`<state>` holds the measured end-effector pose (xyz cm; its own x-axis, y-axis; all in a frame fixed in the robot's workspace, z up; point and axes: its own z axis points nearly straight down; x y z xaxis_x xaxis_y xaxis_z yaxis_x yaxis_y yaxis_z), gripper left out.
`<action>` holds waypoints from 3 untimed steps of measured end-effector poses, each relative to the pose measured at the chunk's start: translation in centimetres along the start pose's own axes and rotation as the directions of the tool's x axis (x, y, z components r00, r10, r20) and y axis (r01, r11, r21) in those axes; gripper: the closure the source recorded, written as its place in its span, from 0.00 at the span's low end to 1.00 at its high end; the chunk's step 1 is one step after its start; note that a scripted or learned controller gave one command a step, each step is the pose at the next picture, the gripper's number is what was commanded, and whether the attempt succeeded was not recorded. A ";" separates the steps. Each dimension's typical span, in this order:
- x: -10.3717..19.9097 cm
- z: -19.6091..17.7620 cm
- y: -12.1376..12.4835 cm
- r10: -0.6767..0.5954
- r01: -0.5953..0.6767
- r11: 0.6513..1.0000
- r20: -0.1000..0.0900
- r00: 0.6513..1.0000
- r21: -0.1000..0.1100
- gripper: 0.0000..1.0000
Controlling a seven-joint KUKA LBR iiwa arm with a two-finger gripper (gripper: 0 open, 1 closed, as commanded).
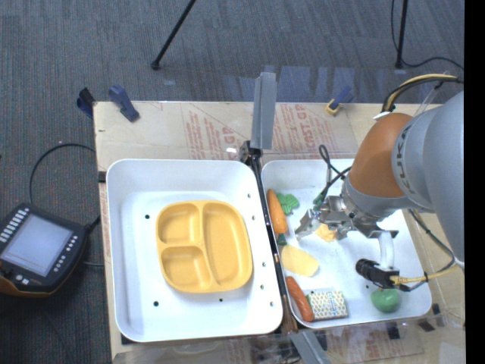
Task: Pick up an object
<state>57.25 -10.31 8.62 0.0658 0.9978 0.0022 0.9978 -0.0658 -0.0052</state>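
Over right bin (421, 279) | gripper (324, 224) fingers spread, nothing held | just above yellow piece (326, 234) | carrot (276, 211) left

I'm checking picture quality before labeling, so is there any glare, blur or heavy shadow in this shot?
Camera view: even, soft light; the white bins look bright but keep detail; faint shadow under the yellow tray; the gripper area is slightly soft, small items there hard to make out.
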 end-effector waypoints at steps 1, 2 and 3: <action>-0.1 -0.9 0.0 0.001 -0.001 1.000 0.000 1.000 0.003 1.00; -0.1 -0.9 -0.1 0.001 -0.001 1.000 0.000 1.000 0.004 0.00; 2.2 -4.4 5.2 -0.285 0.285 0.959 0.003 0.959 -0.005 0.00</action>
<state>62.58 -8.43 12.97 -0.2209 0.9753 0.0001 0.9753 0.2209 0.0007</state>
